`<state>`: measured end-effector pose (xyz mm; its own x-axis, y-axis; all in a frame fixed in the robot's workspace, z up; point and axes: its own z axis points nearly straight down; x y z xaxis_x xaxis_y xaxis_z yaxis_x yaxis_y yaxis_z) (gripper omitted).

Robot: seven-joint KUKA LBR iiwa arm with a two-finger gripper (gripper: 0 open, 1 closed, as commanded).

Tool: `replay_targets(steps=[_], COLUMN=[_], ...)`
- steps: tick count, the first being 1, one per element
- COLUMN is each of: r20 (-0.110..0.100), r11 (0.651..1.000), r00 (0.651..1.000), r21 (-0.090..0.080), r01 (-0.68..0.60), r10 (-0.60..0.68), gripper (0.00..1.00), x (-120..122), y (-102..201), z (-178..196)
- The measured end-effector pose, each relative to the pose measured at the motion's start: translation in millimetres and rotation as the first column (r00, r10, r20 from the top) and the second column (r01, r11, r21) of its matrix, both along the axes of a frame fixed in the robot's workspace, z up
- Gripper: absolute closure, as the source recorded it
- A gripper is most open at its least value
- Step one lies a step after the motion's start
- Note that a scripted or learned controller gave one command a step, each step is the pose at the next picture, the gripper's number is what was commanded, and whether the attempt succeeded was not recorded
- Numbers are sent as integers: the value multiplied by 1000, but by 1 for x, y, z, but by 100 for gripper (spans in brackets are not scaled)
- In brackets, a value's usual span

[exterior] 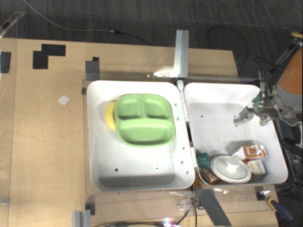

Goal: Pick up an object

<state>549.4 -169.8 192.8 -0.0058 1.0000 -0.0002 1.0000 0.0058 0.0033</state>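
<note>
Several objects are crowding the right bin's (213,103) near edge: a white bowl (230,168), a teal piece (203,160), and an orange-and-white carton (254,158). The gripper (243,117) is hovering farther back, holding nothing, its opening impossible to judge. The bowl is lying at about seven o'clock from it.

Even overhead light is being thrown across the scene, and the two white bins (142,174) are being rendered bright, nearly washed out. A soft shadow is being cast along the left bin's near wall. Small glints are being caught on the metal post (182,51). Fine detail is being softened by low resolution.
</note>
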Motion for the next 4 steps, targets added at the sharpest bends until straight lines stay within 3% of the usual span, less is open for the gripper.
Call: replay_targets(steps=[1, 2, 3, 4], r20=[4, 8, 8, 4], r11=[1000, 998, 998, 983], r00=[1000, 998, 998, 983], r21=[-1, -1, -1, -2], r01=[-21, -59, -58, -184], r10=[21, 59, 58, 184], gripper=[0, 0, 0, 0], x=[8, 32, 32, 64], y=[47, 84, 84, 50], z=[-104, -104, -104, -20])
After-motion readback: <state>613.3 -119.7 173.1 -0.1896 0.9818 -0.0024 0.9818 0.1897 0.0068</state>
